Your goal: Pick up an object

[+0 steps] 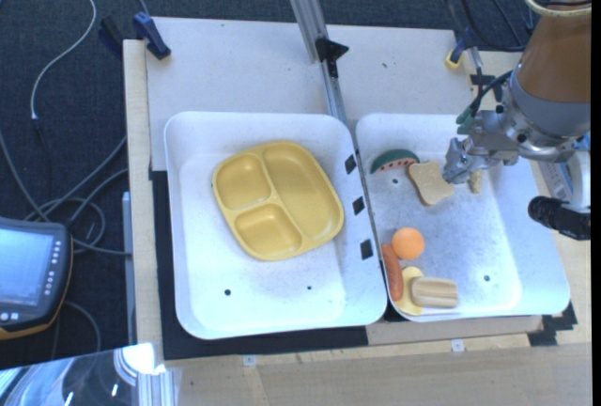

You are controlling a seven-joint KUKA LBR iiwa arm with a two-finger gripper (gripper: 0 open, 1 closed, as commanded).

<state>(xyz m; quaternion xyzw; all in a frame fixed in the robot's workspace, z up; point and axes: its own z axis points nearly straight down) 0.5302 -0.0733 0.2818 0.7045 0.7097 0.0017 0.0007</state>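
I have the end effector point(463, 164) low in the right bin point(526, 296), right at the edge of the toast point(431, 183). From this angle I can't tell how it is set, or whether it has anything in it. The toast sits just to its left, touching or nearly so; the melon slice point(394, 160) lies a little further left. The orange point(408, 243) is below and to the left, and the carrot point(392, 270) and bun point(434, 292) crowd the bin's near corner well below. My worry: the toast lies flat and thin, so a closing pinch may skate over its edge or shove it into the melon slice. A pinch that catches only a corner could let it pivot and drop on the lift. The yellow tray point(277, 199) in the left bin is far off, no concern.
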